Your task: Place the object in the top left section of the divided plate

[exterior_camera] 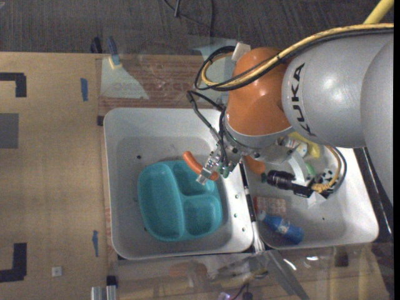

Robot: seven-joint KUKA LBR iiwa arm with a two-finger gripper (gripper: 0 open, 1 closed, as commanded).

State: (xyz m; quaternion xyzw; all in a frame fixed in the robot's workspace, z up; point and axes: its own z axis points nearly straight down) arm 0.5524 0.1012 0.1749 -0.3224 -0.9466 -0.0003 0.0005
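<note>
Big grey arm (337, 86) reached in from 3 o'clock side. Gripper (211, 169) hung over right edge of teal plate (180, 200), near plate's 1 o'clock corner. Orange thing (191, 162) sat at gripper tip; long and thin, a bit bent. Its long side ran from 10 o'clock to 4 o'clock, free end pointing to 10 o'clock. Could not tell if jaws pinched it. Plate lay in left bin (125, 167). Blue thing (281, 227) lay in right bin (356, 224), at 5 o'clock from gripper.
</note>
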